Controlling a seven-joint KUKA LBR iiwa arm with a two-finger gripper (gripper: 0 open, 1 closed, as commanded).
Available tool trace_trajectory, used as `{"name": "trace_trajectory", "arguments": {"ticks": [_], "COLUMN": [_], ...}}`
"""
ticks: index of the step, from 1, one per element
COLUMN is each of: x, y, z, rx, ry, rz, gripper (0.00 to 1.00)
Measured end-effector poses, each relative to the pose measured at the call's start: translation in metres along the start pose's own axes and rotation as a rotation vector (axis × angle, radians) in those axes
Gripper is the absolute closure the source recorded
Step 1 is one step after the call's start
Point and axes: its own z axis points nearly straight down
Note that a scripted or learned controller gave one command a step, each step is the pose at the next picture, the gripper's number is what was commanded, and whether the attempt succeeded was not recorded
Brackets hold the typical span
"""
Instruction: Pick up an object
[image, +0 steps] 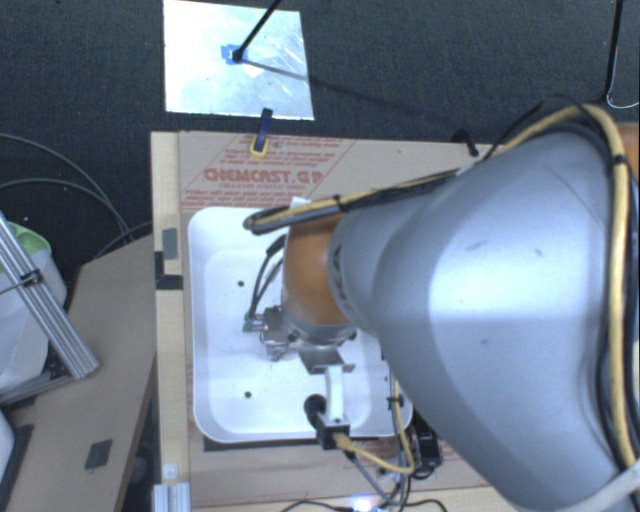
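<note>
My grey arm with its orange band (310, 270) reaches down over the left white bin (215, 300). The gripper (285, 345) hangs close above the middle of the bin floor, seen from above and mostly covered by the wrist. The bare floor to the left of it carries just two small dark dots (243, 285). The arm's wide grey body hides the right part of this bin and everything further right.
The bin rests on a cardboard sheet with red lettering (265, 172), where a small dark and yellow item (262, 135) lies near the far edge. A shiny foil sheet (240, 60) lies beyond it. An aluminium frame (40, 300) stands at the left.
</note>
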Motion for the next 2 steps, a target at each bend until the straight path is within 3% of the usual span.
{"name": "trace_trajectory", "arguments": {"ticks": [1,2], "x": [-0.066,-0.048], "y": [0.060,0.150], "z": [-0.001,-0.213], "rx": [-0.008,-0.029], "ry": [-0.003,0.004], "rz": [0.005,-0.006], "gripper": [1.00,1.00]}}
